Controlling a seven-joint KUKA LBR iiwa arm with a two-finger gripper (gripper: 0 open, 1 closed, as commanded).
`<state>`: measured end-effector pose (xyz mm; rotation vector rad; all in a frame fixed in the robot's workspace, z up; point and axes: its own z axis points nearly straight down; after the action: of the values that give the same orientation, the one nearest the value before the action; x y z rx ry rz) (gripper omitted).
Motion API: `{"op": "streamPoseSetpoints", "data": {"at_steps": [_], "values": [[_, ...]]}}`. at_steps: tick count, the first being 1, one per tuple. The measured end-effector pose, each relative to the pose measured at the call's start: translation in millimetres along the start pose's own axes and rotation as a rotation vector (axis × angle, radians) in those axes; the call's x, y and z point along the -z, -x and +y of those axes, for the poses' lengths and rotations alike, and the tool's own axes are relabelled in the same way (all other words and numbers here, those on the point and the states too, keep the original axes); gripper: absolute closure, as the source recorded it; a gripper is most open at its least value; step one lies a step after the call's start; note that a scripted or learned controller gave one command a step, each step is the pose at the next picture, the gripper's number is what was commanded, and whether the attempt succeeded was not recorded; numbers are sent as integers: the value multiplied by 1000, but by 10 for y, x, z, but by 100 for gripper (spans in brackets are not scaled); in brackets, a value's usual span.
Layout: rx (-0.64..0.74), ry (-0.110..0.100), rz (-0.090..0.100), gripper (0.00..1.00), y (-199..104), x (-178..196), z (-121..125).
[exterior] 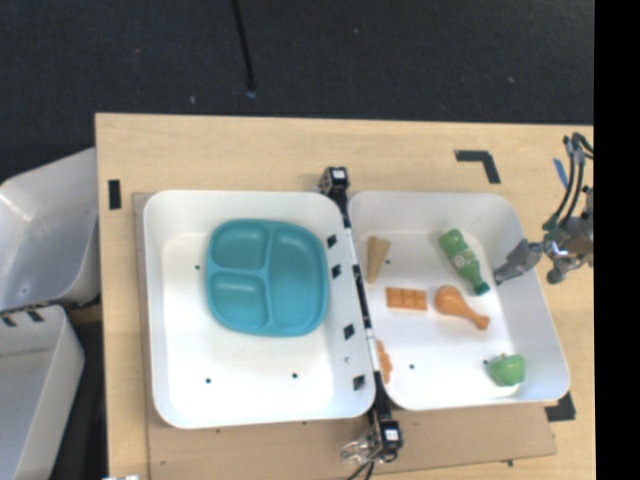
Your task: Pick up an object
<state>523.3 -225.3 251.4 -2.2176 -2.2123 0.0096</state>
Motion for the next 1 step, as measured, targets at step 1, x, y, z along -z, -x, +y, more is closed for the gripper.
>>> {"op": "streamPoseSetpoints", "data": {"at_steps": [1], "values": [[3, 12, -3, 0, -5, 66, 24]]}}
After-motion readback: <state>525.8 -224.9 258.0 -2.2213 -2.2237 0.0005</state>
